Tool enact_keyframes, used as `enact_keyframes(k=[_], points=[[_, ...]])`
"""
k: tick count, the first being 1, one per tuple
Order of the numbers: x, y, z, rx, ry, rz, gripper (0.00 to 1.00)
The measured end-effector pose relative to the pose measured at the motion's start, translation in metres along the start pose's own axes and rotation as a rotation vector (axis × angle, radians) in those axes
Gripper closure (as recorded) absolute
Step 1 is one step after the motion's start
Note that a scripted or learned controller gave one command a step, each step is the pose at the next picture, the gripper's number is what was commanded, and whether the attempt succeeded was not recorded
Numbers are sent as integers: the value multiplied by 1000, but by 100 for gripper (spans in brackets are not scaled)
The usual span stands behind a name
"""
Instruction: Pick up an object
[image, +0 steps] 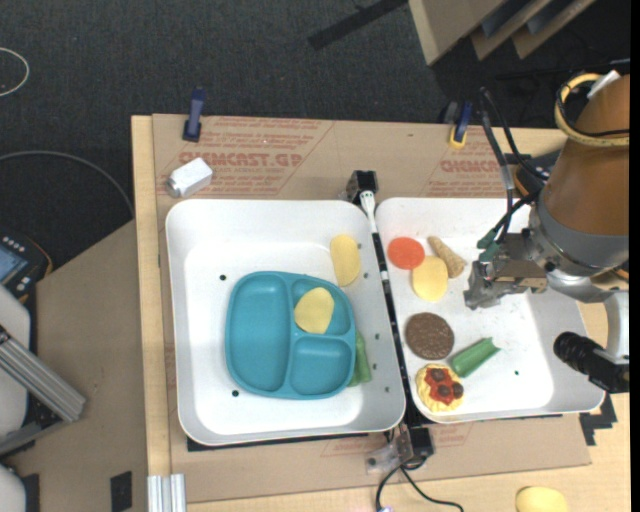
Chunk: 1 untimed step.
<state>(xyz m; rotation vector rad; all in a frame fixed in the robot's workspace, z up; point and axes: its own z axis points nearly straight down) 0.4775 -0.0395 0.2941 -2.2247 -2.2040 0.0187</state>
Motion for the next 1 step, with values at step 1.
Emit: enact_keyframes(k=[1], points=[[14, 1, -115, -30, 1, -12, 100]])
